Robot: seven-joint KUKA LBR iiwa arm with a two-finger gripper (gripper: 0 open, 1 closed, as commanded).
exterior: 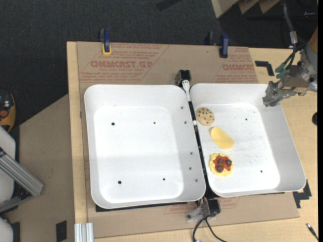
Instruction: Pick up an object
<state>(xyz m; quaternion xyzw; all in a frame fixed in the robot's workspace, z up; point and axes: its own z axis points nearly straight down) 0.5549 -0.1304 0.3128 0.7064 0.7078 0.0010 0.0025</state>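
Gripper (271, 98) sits over the far right corner of the right bin (275, 158), reaching in from the right edge. Fingers too small and blurred here; can't tell if apart or together. Nothing visibly between them.

Three food items lie in the right bin, lined up along its left wall, all well apart from the fingers, to their left and nearer the camera. Cookie (205, 116) with dark chips is closest to the fingers of the three, roughly level with them. Plain yellow oval piece (221, 137) lies just below the cookie, not touching it. Small tart with red berries (221, 164) is farthest from the fingers, near the bin's front left corner.

Left bin (96, 150) sits beside the right one, rims touching at the middle. Both rest on a cardboard sheet (151, 59) held by blue clamps (105, 37) at the far edge.
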